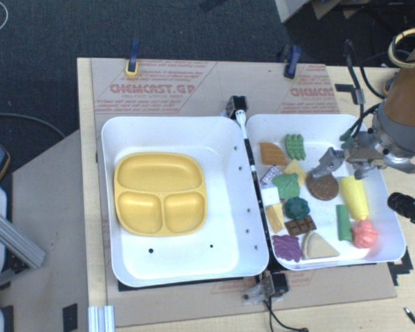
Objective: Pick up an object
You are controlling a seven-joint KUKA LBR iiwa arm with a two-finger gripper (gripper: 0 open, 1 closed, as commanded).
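Observation:
The right bin (394,244) holds several toy foods: an orange wedge (271,153), a green ridged piece (294,146), a green square (286,185), a dark green broccoli (297,207), a chocolate bar (300,225), purple grapes (286,247), a cream wedge (319,245), a green stick (343,223) and a pink strawberry (365,234). My gripper (344,164) hangs over the bin's upper right, open, with nothing between its fingers. Just below it lie a brown round cookie (323,187) and a yellow corn cob (355,197).
The left bin (117,133) holds a yellow divided plate (160,192). A ridge (251,178) separates the two bins. The arm's grey and orange wrist (404,113) stands over the right bin's far right edge, with cables behind it.

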